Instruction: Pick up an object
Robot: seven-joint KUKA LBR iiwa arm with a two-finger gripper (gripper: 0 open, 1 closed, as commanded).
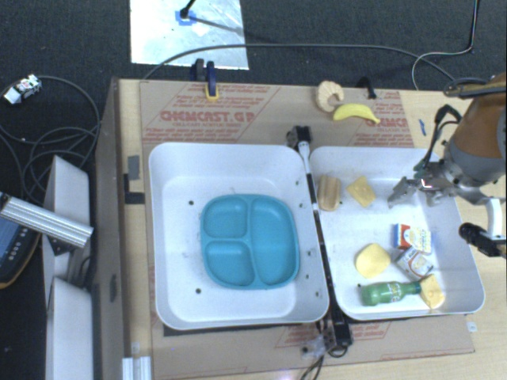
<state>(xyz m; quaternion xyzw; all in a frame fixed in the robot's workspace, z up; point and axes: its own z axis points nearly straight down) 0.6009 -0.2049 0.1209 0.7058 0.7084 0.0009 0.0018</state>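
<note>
The grey two-finger gripper [413, 188] is hovering over the right white bin [467, 279], fingers spread, grasping nothing. Pickup is not yet achieved: a pale yellow wedge [362, 191] is lying just beside it, a red-and-white carton [405, 235] lying nearer the camera.

High slanted view over both bins [238, 153]
</note>
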